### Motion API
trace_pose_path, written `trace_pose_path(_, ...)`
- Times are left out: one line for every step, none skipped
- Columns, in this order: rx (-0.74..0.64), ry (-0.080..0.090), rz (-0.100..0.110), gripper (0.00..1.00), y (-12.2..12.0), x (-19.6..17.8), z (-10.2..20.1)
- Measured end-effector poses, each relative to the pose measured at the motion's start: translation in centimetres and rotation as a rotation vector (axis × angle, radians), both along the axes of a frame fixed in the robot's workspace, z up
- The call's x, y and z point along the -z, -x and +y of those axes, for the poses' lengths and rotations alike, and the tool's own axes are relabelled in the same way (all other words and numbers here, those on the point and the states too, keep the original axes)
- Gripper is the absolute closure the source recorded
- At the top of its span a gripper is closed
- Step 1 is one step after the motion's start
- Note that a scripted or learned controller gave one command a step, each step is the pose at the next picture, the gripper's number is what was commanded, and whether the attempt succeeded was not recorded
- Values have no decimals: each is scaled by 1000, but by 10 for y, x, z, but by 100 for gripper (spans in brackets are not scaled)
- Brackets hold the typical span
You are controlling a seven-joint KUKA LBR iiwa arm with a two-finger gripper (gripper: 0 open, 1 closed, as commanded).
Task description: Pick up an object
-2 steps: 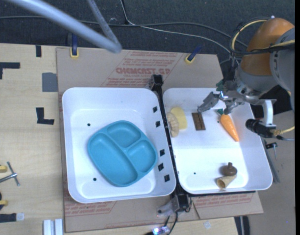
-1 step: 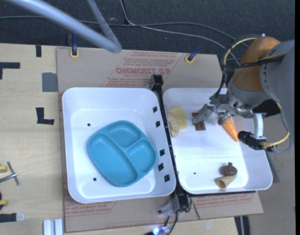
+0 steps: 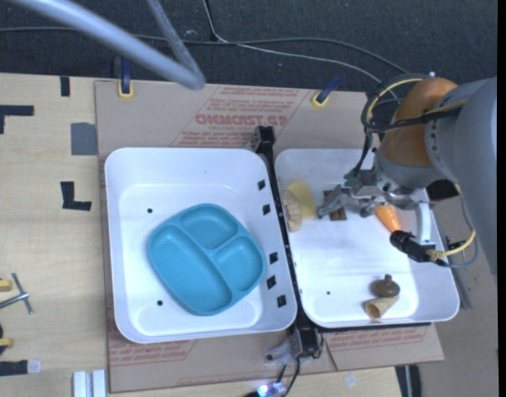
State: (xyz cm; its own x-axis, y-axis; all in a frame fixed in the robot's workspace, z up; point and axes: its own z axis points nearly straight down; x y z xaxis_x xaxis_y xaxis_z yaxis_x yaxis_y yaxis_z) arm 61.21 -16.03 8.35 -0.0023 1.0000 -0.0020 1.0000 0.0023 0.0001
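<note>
Gripper (image 3: 336, 208): low over the upper middle of the right bin (image 3: 418, 311), hung from the grey arm (image 3: 472, 147) with its orange band (image 3: 410, 135). Whether the claw is open or closed cannot be told; the metal parts overlap and a small dark-brown patch at the tip may be a part of the tool or an object.

Pale yellow piece (image 3: 299, 203): lies against the right bin's left wall, just beside the gripper tip, apart from it as far as can be seen. Likely nearest candidate.

Orange piece (image 3: 387, 217): partly under the wrist, right of the tip.

Brown lump (image 3: 386, 286) and tan cone-like piece (image 3: 375, 307): near the right bin's lower edge, touching or nearly so, well apart from the gripper.

Blue divided plate (image 3: 205, 257): in the left bin (image 3: 125, 222), flat, three compartments.

Handling note, judged: the step in hand looks like settling on a target in the right bin. To do it well, centre the claw over one item alone, keep clear of the bin wall beside the yellow piece, descend straight, close, and lift only a little first to confirm the item comes up
</note>
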Motion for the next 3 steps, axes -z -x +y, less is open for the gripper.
trace_pose_path(0, 2, -3, 100, -1, -13, 0)
trace_pose_path(0, -1, -4, 100, -3, -74, 7)
trace_pose_path(1, 0, -4, 100, -1, -128, -3)
